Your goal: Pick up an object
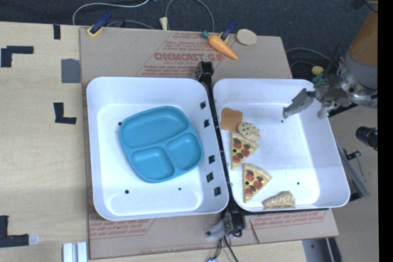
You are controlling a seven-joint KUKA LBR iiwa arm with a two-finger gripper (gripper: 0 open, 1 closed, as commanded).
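The tool (305,102) sits at the right of the frame, over the upper right part of the right bin (325,150), at the end of the grey arm (359,70) that comes in from the right edge. One grey finger (295,104) slants down and left over the bin's bare white floor; a second dark part shows just beside it nearer the wrist. Whether the fingers are spread or pressed together I cannot tell from this angle. Nothing is seen between them, and whether the tip touches the floor is also unclear.

The things to pick lie well apart from the tool, along the left side and bottom of the same bin. Nearest the top is a flat tan toast slice (231,119), with a pale speckled cookie (249,131) touching its lower right corner. Just below is a pizza slice (241,150) with red dots on yellow, then a second pizza slice (253,181) lower down, and a small beige wedge (279,199) near the bottom rim.

The left bin (98,101) holds a blue divided plate (161,143) with three compartments, lying flat in the middle.

Beyond the bins, on the brown cardboard (135,52) at the upper centre of the frame, rest an orange carrot (222,47) and a round pale disc (247,37). The wooden surface (37,150) spreads to the left.
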